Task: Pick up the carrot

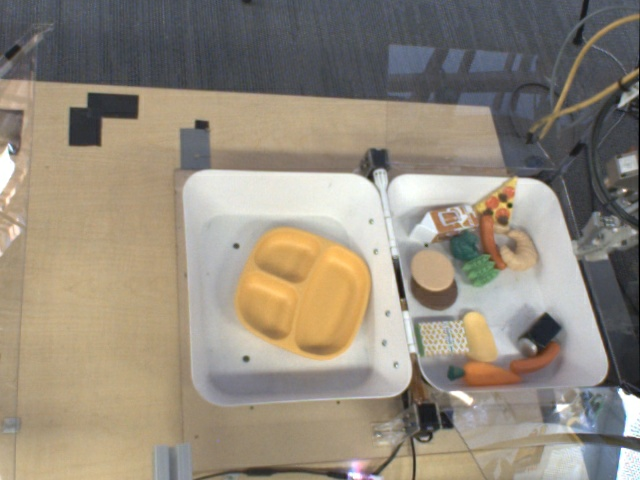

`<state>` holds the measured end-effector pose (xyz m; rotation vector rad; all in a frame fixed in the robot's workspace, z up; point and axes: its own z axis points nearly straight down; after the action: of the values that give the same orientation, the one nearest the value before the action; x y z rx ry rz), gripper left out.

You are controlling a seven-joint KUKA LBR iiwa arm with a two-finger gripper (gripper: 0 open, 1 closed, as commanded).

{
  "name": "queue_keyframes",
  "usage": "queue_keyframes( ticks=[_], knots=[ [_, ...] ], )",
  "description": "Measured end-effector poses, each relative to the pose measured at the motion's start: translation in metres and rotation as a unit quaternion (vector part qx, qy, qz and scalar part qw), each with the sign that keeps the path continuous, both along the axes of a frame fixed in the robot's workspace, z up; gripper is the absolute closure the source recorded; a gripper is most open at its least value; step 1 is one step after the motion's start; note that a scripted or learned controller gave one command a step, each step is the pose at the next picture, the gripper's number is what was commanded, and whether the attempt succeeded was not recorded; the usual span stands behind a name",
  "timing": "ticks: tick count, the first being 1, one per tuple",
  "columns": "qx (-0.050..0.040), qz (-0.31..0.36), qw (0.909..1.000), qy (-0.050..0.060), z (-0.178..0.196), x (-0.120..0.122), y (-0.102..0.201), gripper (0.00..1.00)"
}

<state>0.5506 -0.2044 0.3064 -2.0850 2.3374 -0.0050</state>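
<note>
Camera view: carrot (487, 373) at right bin (575, 268) front edge, beside hot dog (536, 359); tool state: cannot tell.

You get a bright, even picture with soft light from above. The white bins (200, 268) shine a bit. Shadows are faint. Small toys look a little fuzzy. Glare flashes on clear plastic (15, 78) at the left edge.

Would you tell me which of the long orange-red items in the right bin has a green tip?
The carrot, lying along the right bin's near edge, has a green end. The hot dog beside it and the sausage further back have none.
</note>
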Motion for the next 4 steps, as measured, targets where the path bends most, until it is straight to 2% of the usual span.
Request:
queue_keyframes(
  ticks=[1,2,3,4],
  knots=[
    [-0.0023,0.177,0.9842,-0.002,0.033,-0.003,-0.001,0.00],
    [-0.0014,0.318,0.9480,0.001,-0.013,0.000,0.007,0.00],
    [-0.0023,0.449,0.8937,0.002,-0.089,-0.063,0.019,0.00],
    [-0.0053,0.602,0.7988,0.000,-0.071,-0.049,0.006,0.00]
  ],
)
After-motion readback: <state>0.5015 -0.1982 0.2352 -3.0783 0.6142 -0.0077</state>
